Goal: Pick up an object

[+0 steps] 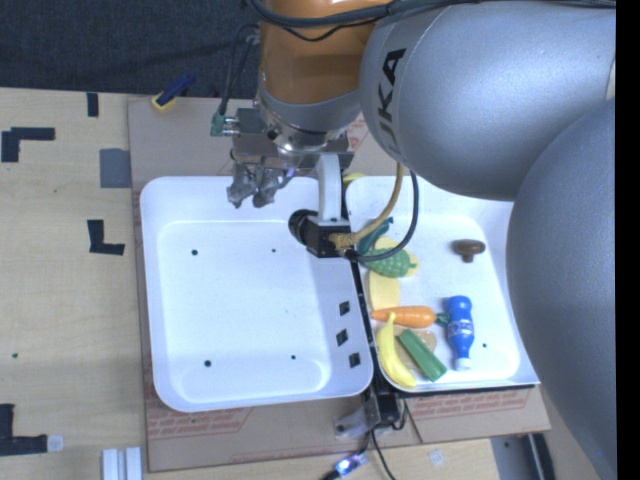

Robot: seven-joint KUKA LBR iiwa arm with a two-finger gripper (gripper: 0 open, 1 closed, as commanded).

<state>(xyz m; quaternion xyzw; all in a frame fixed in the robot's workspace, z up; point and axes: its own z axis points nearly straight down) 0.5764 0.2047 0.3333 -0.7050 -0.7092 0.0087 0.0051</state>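
My gripper (254, 186) hangs over the far rim of the left bin (158, 298), near its back right corner, with nothing seen in it. The objects lie in the right bin (497, 298): an orange carrot (405, 317), a blue bottle (459, 331), a yellow banana (394, 358), a green stick-shaped piece (423, 357), a small brown piece (468, 250) and a green leafy piece (392, 262) on a pale yellow one (385, 291). All of these lie to the right of the gripper and nearer the front. The arm's grey body hides the right bin's far right part.
A black fitting with cables (312, 232) hangs below the wrist over the divide between the bins. Cardboard (140, 148) lies under both bins on the wooden bench. A blue and yellow item (172, 91) lies at the bench's back edge.
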